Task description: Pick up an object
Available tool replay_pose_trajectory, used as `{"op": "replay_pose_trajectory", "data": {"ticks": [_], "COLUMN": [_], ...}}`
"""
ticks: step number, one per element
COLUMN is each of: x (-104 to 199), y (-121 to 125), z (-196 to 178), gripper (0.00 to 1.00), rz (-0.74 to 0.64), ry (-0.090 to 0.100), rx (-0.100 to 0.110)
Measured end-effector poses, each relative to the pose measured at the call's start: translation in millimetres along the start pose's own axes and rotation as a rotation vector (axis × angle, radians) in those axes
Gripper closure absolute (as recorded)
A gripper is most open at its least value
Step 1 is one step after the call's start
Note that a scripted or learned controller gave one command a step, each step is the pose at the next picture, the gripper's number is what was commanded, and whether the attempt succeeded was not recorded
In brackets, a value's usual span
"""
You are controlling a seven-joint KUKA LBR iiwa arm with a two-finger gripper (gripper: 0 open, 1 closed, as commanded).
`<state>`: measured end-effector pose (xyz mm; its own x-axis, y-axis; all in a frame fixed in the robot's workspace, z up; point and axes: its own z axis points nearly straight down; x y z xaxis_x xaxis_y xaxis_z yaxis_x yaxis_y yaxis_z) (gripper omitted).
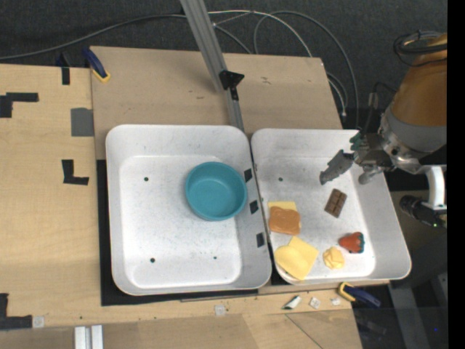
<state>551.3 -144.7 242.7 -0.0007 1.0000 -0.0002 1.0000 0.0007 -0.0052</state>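
Gripper (347,167) hovers over right bin (385,267), fingers spread, holding nothing. Nearest: brown chocolate-like block (335,203), probably light, stiff; grip across its narrow sides.

Grey cables (290,27) and metal pole (207,38) behind wooden bench (51,195)

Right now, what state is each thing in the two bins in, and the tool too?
Blue bowl: upright, in the left bin.
Brown block: lying flat, right bin.
Toast slice: flat.
Yellow cheese wedge: flat, near front wall.
Small yellow piece: resting beside red piece.
Tool: above the right bin, holding nothing.
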Motion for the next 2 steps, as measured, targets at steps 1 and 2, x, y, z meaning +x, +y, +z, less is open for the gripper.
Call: {"op": "replay_pose_trajectory", "data": {"ticks": [1,2], "x": [-3,-2], "y": [-2,-14], "z": [64,119], "gripper": [0.00,0.00], "rz": [0.001,0.000], "ry": [0.001,0.002], "rx": [0.003,0.003]}}
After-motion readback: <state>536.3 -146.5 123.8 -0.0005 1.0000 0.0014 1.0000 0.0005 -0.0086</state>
